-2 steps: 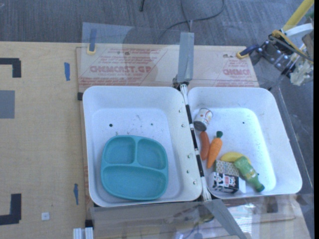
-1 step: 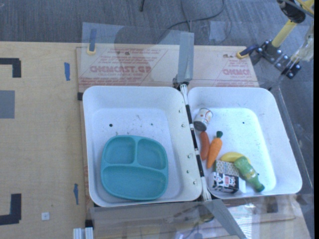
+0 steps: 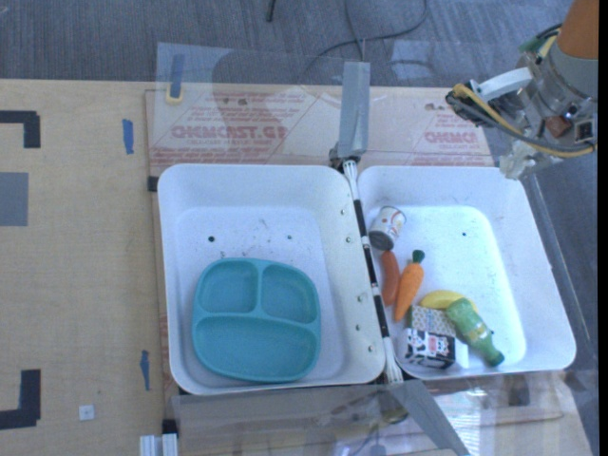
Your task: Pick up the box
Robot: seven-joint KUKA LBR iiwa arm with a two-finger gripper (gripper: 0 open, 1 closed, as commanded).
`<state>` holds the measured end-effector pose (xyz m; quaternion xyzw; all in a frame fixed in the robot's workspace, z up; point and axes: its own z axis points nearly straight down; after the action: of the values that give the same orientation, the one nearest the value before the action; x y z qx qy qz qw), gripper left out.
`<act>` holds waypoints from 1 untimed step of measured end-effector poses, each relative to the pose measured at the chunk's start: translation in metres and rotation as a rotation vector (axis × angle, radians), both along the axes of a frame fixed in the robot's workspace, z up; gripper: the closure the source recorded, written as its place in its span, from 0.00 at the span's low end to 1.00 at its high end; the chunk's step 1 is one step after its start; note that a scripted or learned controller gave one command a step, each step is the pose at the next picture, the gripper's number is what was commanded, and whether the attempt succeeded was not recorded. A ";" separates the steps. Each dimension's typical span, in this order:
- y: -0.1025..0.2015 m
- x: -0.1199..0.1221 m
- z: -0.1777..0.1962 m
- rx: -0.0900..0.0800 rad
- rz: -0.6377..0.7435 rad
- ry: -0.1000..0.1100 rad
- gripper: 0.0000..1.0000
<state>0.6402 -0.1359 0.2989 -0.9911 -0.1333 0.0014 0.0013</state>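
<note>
The bench (image 3: pixel 76 255) carries two shallow white bins side by side: the left bin (image 3: pixel 180 188) holds a teal divided tray (image 3: pixel 255 319), and the right bin (image 3: pixel 494 198) holds a crowd of small things along its near-left side. The arm (image 3: pixel 575 36) sits at the upper right, above and behind the right bin's far corner, with its gripper (image 3: pixel 521 160) partly hidden among cables, so I cannot tell how wide it stands or whether it has hold of anything; nothing is visibly in it. The box (image 3: pixel 430 338), black, white and patterned, lies in the right bin's near-left corner, close to the wall. A green bottle (image 3: pixel 474 331) lies just beside it, a yellow banana-like piece (image 3: pixel 439 299) touches its far edge, two carrots (image 3: pixel 403 283) lie just beyond, and a small cup (image 3: pixel 387 224) sits further back. The risk, as I judge it, is crowding: a descent could strike the wall, pinch the bottle instead, or push the box aside.
</note>
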 end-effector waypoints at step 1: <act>0.020 -0.029 0.072 -0.001 0.058 -0.003 1.00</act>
<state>0.6113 -0.1157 0.3707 -0.9868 -0.1621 0.0001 0.0004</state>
